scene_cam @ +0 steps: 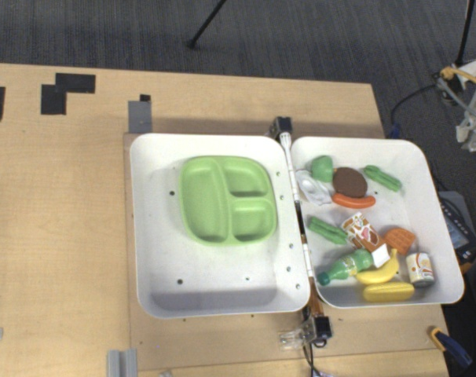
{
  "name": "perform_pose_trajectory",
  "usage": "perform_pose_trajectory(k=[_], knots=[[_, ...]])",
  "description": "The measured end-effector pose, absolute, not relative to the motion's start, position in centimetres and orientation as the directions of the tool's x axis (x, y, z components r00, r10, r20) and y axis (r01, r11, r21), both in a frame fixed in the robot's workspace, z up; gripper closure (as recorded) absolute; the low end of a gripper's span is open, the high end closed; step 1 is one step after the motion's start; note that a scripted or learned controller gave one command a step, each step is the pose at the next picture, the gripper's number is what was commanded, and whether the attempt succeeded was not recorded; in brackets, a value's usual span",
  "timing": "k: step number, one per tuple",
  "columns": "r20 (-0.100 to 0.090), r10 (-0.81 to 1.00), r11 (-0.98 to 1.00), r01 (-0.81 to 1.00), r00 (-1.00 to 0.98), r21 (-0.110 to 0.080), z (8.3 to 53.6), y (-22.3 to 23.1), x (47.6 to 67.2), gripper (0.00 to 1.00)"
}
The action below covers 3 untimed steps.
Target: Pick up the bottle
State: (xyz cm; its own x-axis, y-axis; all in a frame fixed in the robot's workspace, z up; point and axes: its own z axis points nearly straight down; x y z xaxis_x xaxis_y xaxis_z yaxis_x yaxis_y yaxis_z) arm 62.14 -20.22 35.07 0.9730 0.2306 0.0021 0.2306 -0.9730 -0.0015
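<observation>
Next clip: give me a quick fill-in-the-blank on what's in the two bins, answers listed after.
1. The green divided tray lies in the ____ bin.
2. The green bottle lies on its side in the ____ bin.
3. The bottle's cap end points toward the ____ between the two bins.
4. The yellow banana lies right beside the ____.

Missing words: left; right; divider; bottle

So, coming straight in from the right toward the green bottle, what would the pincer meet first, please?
Probably the small can, then the yellow banana; heights are unclear.
</observation>
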Motion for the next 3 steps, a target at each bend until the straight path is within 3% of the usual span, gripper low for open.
perform_pose_trajectory(k=[2,3], knots=[[0.004,0.246,-0.969,0.246,0.969,-0.001,37.2,-20.1,62.3,1.00],[0.000,0.207,-0.978,0.207,0.978,-0.001,32.7,-20.5,62.3,1.00]])
